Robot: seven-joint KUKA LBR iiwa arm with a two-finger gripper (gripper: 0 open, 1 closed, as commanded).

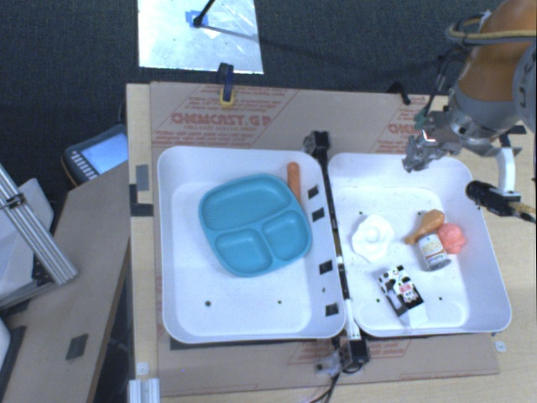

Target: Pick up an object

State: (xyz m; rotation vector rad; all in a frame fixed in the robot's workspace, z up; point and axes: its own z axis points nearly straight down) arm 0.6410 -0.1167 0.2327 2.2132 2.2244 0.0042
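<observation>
Cardboard covers the worktop under our two bins; our gripper (417,159) hangs above the right bin (470,309), grip unreadable, so we should descend squarely over the fried egg (372,236).

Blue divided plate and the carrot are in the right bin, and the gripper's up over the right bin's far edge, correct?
Not quite. The camera view shows the blue divided plate and carrot in the left bin. The gripper is indeed over the right bin's far edge.

A fried egg (372,237) lies flat in the right bin (478,305). Right of the egg, a drumstick (427,223) slants beside a small jar (433,252) and pink toy (453,238). Below the egg lies a cow-patterned carton (400,291).
</observation>
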